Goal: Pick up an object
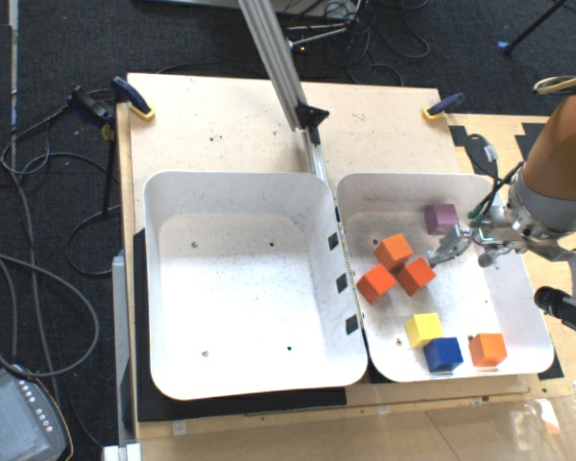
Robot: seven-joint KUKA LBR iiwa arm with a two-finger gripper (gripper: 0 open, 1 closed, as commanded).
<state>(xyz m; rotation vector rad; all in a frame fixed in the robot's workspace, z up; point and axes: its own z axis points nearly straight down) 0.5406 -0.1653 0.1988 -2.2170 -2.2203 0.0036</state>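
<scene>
You can see the gripper [453, 246] low inside the right bin [528, 353], reaching in from the right on the grey arm [557, 176] with its orange band. Its thin metal fingers point to the left and sit a little apart, with nothing between them.

The closest blocks are three orange cubes bunched together just left of the fingertips. One orange cube [418, 275] sits right under the tips, so near that you cannot tell if it touches. A second orange cube [395, 251] is just past it, farther left and a bit higher in the view. A third orange cube [375, 282] lies farthest left of the bunch, close to the wall between the bins. All three are small with flat sides, and they look turned at different angles.

A small purple cube [441, 218] sits just above the gripper, near the back of the bin.

Below the gripper, toward the front wall, you see a yellow cube [423, 328] and a blue cube [444, 353] touching each other. Another orange cube [487, 349] rests just right of the blue one.

The left bin [173, 219] lies well away to the left of the gripper.
</scene>
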